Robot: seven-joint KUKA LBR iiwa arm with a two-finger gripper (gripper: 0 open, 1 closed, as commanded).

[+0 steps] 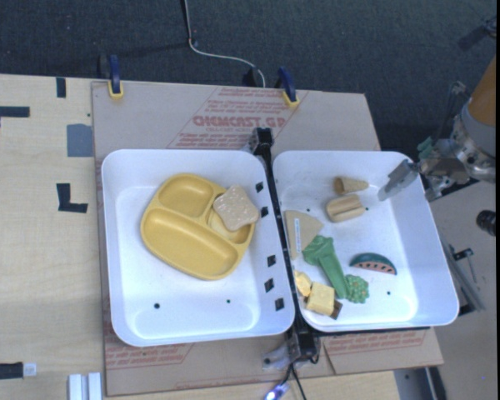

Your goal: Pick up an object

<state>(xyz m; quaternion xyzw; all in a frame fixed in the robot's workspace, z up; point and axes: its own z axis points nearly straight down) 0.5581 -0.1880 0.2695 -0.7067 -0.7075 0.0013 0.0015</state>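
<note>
Fingers (397,180) are hovering at the right bin's (425,223) far edge — open or closed cannot be determined, nothing visibly held — with the tan roll (344,208) lying just beside them, so the pick is remaining undone.

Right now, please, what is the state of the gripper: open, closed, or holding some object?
Gripper: cannot be told; it is over the right bin's far right edge, with nothing seen in it.

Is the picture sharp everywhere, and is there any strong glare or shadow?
Camera view: even light, soft shadows, and the white bins look bright without harsh glare; the plate and food are fairly sharp; the gripper at the right is slightly blurred.
</note>
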